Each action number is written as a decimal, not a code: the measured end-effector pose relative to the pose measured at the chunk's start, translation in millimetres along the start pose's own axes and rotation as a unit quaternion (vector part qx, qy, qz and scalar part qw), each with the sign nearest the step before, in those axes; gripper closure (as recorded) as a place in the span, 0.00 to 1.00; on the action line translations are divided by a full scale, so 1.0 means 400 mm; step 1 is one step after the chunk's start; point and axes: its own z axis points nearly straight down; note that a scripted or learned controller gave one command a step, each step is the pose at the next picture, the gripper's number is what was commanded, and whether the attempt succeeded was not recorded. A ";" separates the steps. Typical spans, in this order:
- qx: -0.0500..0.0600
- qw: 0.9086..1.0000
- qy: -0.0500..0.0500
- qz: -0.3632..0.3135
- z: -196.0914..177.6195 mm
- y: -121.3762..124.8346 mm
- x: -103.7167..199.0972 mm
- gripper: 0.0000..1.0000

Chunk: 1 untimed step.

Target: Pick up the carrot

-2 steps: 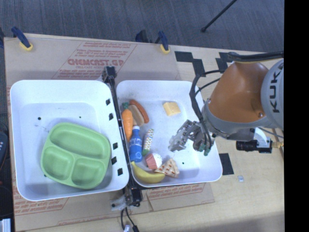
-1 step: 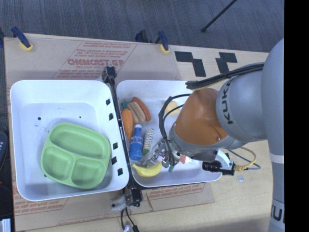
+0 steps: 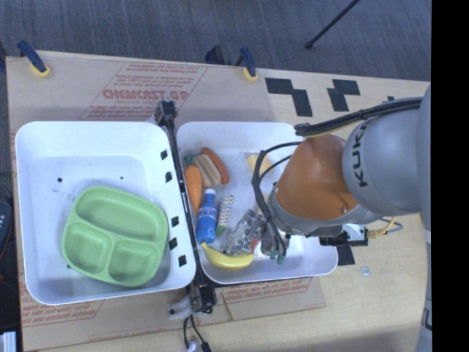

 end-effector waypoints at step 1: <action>0.000 0.970 0.000 -0.244 -0.252 0.151 0.021 1.00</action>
